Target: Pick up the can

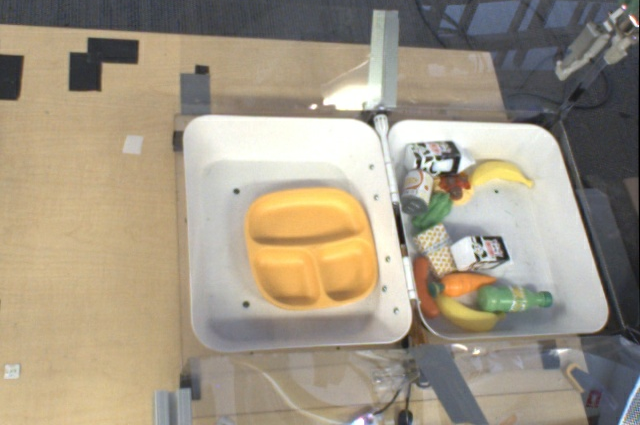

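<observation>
Looking down at the desk (pixel 90 213) through the fixed camera, I saw the grey end effector (pixel 572 61) far up at the right, above the dark floor and well apart from both bins. It was small and blurred there, so I could not tell whether it was open or closed, and I saw nothing held in it.

The small metal can with a pale and red label (pixel 413 186) lay in the shallow white right bin (pixel 560 213), close against its left wall. Just above the can was a black-and-white carton (pixel 436 156), and a green pepper-shaped toy (pixel 434 210) touched it from below. A yellow banana (pixel 500 175) lay to the right of them, near the upper part of the bin.

Lower in the same bin I saw a second black-and-white carton (pixel 481 253), an orange carrot (pixel 463 285), a green plastic bottle (pixel 513 298) lying on its side and a second yellow banana (pixel 468 315), all crowded together.

The shallow white left bin (pixel 215 213) carried a yellow-orange plastic plate with three compartments (pixel 311 247), lying flat near its middle.
</observation>
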You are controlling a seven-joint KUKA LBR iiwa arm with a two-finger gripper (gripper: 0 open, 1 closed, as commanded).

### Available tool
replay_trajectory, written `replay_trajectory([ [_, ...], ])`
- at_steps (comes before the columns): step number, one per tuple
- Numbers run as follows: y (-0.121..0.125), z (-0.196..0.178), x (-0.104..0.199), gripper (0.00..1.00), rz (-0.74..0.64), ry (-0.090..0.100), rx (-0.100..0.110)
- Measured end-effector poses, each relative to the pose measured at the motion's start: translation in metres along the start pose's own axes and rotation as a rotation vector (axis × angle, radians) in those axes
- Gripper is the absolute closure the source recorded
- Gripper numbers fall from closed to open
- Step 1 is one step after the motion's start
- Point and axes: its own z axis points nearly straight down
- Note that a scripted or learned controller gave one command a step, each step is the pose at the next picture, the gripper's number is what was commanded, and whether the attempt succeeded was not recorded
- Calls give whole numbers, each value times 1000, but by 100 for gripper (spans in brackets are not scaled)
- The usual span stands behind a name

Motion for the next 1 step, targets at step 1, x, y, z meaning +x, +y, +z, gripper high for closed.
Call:
replay_trajectory([
  [1, 2, -15, 1, 100, -5, -6, -8],
])
